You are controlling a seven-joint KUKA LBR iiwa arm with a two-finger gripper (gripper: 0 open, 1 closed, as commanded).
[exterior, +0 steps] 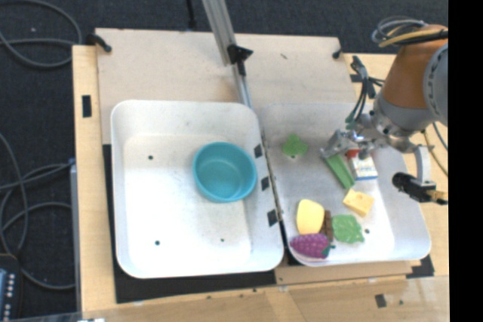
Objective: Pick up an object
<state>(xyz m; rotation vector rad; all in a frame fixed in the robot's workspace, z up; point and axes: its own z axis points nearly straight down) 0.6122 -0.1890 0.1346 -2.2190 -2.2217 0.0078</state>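
Observation:
My gripper (346, 144) hangs over the middle of the right bin (400, 237), under the orange-banded wrist. Right below it lie a long green stick (339, 170) and a small white box with red and blue print (364, 166), both partly covered by the gripper. A yellow cheese wedge (358, 202) sits just in front of them. A small green piece (294, 146) lies to the gripper's left. Along the bin's front edge are a yellow rounded piece (309, 216), purple grapes (310, 243) and a green leafy piece (347, 228).
The left bin (136, 237) holds a blue bowl (224, 171). A slanted metal post (215, 4) rises behind the bins, near the wall between them. Black clips sit on that wall.

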